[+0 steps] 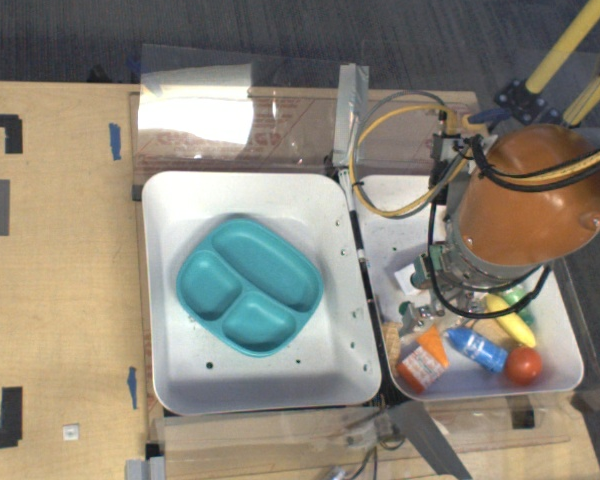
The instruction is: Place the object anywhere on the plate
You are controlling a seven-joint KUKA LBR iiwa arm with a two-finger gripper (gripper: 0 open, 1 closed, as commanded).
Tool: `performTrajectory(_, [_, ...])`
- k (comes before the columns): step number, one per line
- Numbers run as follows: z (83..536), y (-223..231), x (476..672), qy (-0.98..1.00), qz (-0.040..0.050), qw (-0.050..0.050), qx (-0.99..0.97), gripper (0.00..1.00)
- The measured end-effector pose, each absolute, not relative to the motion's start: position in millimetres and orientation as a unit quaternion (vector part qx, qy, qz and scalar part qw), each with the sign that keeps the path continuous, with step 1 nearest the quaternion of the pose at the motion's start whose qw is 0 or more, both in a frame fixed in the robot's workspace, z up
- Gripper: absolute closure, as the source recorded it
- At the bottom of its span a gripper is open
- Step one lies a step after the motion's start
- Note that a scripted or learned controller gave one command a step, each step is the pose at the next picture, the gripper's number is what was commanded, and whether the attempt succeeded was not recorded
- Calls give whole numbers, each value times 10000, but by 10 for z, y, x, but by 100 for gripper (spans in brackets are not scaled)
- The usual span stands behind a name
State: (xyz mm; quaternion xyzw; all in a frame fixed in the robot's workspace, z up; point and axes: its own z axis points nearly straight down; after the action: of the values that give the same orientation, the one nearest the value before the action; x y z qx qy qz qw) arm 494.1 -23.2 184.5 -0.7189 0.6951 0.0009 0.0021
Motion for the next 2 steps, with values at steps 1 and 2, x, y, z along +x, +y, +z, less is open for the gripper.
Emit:
performTrajectory(1, [1847,77,5650,6653,7,31,-7466,100])
performTrajectory(2, [1857,730,6235,6627,2,13,-7489,100])
